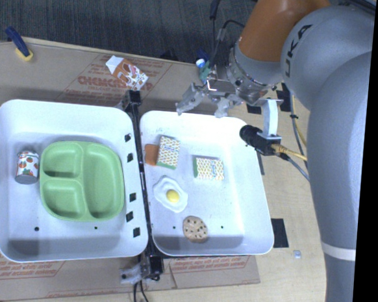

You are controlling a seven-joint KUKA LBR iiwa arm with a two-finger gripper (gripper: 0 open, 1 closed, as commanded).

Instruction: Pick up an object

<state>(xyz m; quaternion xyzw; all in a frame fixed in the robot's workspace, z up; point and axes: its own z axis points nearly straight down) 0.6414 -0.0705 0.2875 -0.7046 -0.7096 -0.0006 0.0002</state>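
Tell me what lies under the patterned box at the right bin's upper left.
An orange block pokes out from beneath the patterned box, on its left side. How far it extends underneath is hidden.

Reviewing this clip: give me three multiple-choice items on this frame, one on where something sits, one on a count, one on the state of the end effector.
1. Where is the green divided plate?
A. In the left bin
B. In the right bin
C. On the cardboard behind the bins

2. How many patterned sponge-like blocks lie in the right bin?
A. One
B. Two
C. Four

3. What is the end effector doing?
A. Holding the cookie
B. Pressing on the fried egg
C. Hanging open over the right bin's far rim, gripping nothing

Key: 1 A, the plate fills the left bin beside the small can. 2 B, two blocks lie near the fried egg and cookie. 3 C, its fingers are spread with nothing between them.
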